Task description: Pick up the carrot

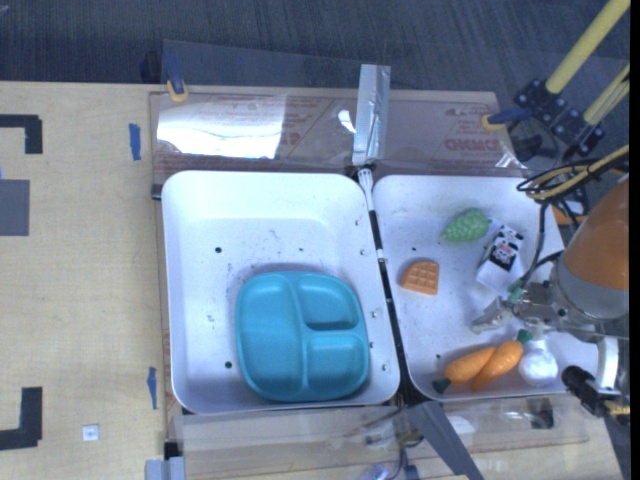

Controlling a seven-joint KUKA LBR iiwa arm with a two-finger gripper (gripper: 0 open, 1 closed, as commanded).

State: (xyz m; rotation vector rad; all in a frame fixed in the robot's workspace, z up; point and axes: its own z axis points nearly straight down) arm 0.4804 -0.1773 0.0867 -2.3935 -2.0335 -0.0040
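The orange plastic carrot (484, 362) lies near the front edge of the right white bin (420, 208). The metal pincer (510, 313) hovers just above it; spread or pressed together, I cannot tell. Best to descend squarely across the carrot's middle.

Orange carrot (485, 364), blue tray (300, 336), white bins (190, 268)
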